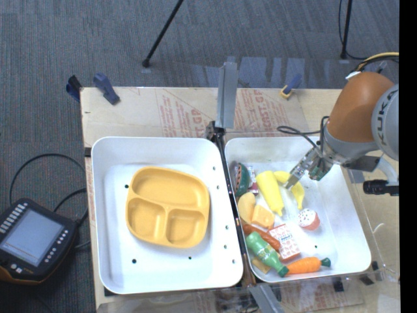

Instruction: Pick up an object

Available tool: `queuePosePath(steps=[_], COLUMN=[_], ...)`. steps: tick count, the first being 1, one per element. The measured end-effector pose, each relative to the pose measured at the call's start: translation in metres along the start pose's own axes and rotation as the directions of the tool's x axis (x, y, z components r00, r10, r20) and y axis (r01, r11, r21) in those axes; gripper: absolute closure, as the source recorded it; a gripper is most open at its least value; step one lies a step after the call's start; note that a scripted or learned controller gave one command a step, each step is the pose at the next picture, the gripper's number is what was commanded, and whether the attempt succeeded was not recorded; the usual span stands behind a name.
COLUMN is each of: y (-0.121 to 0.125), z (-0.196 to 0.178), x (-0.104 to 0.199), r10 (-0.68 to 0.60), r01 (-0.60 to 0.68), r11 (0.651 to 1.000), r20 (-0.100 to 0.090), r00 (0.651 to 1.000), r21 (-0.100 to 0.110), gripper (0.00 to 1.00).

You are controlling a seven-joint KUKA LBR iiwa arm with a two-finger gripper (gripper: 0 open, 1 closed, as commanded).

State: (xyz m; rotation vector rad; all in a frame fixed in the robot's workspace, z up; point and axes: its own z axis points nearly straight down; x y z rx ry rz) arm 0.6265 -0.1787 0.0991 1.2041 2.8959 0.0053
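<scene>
From above, the gripper (294, 179) hangs low in the right bin (345, 194), its tip right at the upper end of a heap of toy food, just beside a yellow corn cob (270, 192); whether its fingers are apart or together cannot be told at this size. Below the corn cob lie a cheese wedge (262, 216), a red-and-white carton (287, 241), a green bottle (266, 251) and a carrot (305, 265), while a yellow divided plate (168, 207) sits in the left bin (104, 175).

Yellow tray (168, 207), teach pendant (32, 238)
</scene>
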Motion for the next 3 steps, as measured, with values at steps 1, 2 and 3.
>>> queuePosePath(steps=[1,2,3], y=[-0.026,-0.036,-0.015], z=[-0.021,-0.032,-0.106], x=[0.020,0.037,0.116], r10=[-0.325,-0.616,-0.631], r01=[0.325,0.616,0.631], r11=[0.946,0.787,0.776], r20=[-0.004,-0.005,0.000], r00=[0.946,0.787,0.776], r21=[0.002,-0.001,0.000], gripper=[1.00,1.00,1.00])
